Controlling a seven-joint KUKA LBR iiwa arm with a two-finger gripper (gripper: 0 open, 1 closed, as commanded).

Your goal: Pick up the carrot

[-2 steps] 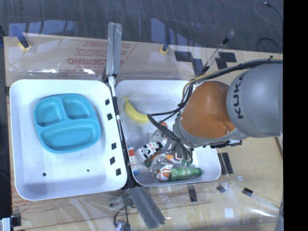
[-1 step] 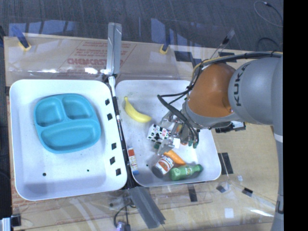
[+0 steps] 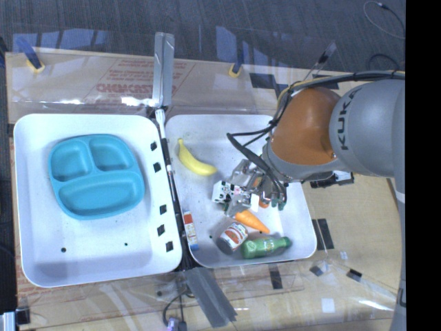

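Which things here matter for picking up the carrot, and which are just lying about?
Part of the job:
carrot, in the right bin
gripper, just above the carrot

Just lying about:
banana
green bottle
can, beside the bottle
blue divided plate, in the left bin

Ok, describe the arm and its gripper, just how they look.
The arm is a thick, rounded grey metal body with dark lettering on its side and a glossy orange band above the wrist. Thin black cables loop from the wrist area toward the gripper, a small cluster of silvery-grey metal parts with coloured bits.
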